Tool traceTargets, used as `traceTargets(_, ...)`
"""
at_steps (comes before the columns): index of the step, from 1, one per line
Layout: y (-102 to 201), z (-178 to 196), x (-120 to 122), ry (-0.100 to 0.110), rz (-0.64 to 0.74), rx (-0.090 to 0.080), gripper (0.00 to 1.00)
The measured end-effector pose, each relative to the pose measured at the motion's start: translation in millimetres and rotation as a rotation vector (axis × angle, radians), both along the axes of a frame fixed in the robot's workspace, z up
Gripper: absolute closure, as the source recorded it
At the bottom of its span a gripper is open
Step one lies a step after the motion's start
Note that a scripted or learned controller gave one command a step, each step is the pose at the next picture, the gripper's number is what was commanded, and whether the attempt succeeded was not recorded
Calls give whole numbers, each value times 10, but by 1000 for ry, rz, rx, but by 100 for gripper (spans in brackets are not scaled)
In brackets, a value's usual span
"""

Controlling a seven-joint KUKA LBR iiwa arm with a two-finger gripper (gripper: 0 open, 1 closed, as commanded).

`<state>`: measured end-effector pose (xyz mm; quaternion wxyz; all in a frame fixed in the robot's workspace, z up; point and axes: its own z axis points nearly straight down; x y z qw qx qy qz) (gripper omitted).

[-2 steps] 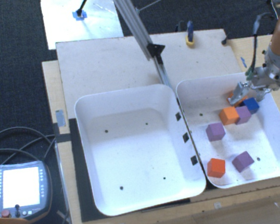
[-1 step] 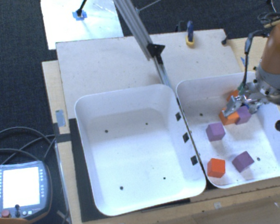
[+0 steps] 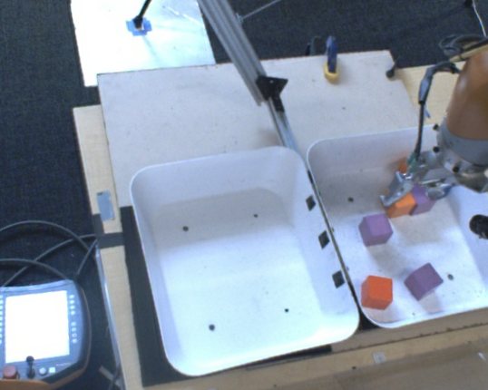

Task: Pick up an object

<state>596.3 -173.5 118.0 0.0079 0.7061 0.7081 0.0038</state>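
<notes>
Reached in from the right, low over the right bin (image 3: 335,221) on the worktop (image 3: 204,113). Claw (image 3: 406,191) set down among a cluster near the bin's upper middle: an orange block (image 3: 401,206) touching a purple block (image 3: 422,200). Could not tell how far open, nor whether anything was caught between the tips. Three more cubes well apart below: purple cube (image 3: 375,229), orange cube (image 3: 377,291), second purple cube (image 3: 423,280). Judged light, stiff, smooth-faced; best taken across two opposite flat sides, square on, since corners would likely slip. Touching neighbour likely to crowd the grasp.
</notes>
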Motion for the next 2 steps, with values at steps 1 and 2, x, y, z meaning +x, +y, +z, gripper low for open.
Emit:
traceTargets(1,87,90,15,5,10,16,100)
traceTargets(2,41,728,65,8,2,4,100)
